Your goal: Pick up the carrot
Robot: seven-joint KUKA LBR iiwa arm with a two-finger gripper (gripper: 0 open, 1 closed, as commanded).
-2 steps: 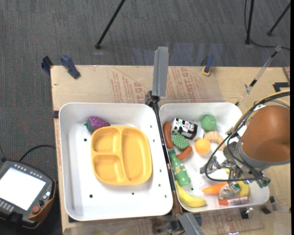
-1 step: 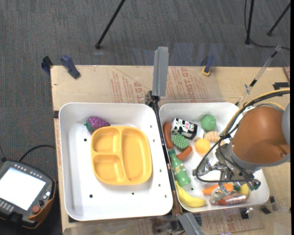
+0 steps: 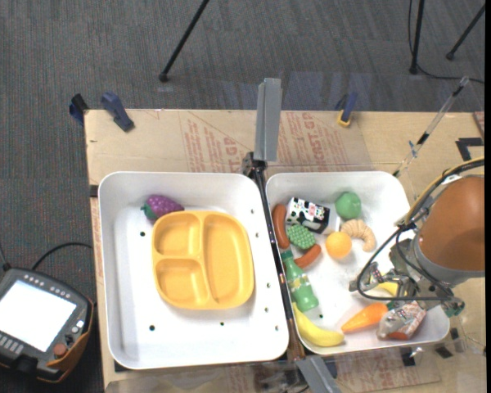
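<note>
— Nearest: banana (image 3: 317, 327), then carrot (image 3: 365, 318), flat in right bin (image 3: 393, 188), front right.
— Pincer (image 3: 405, 289)?
— Just above carrot, beside packet (image 3: 401, 322). Open or closed: cannot tell.

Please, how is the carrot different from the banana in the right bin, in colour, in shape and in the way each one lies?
The carrot is orange; the banana is yellow. The carrot is a straight cone that narrows to a point at its left end; the banana is curved. The carrot lies close under the arm's wrist, while the banana lies further left, by the bin's lower left corner. Both are toy foods lying flat in the right bin, near its front edge, almost touching.
</note>
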